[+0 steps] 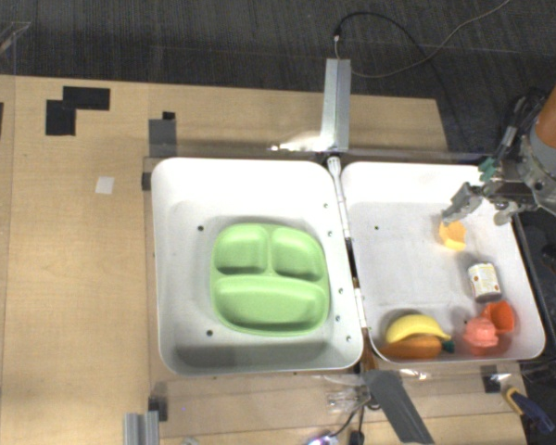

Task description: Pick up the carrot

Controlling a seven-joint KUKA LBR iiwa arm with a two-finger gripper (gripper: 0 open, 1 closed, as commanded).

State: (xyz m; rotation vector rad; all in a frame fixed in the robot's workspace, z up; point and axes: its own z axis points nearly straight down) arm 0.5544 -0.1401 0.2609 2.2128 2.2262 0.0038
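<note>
The carrot [413,347] is an orange stick with a green tip. It lies at the front edge of the right bin [398,248], tucked against the underside of a yellow banana [415,326]. My gripper [482,206] hangs over the far right part of that bin, well behind the carrot. It is open, with its two grey fingers spread and nothing between them. A yellow-orange wedge [453,235] sits just below its left finger.
A small tan can [484,281], a pink toy [481,335] and an orange-red piece [502,316] crowd the right bin's front right corner, beside the carrot. The left bin [181,248] holds a green divided plate [269,276]. A metal post [337,105] stands behind the bins.
</note>
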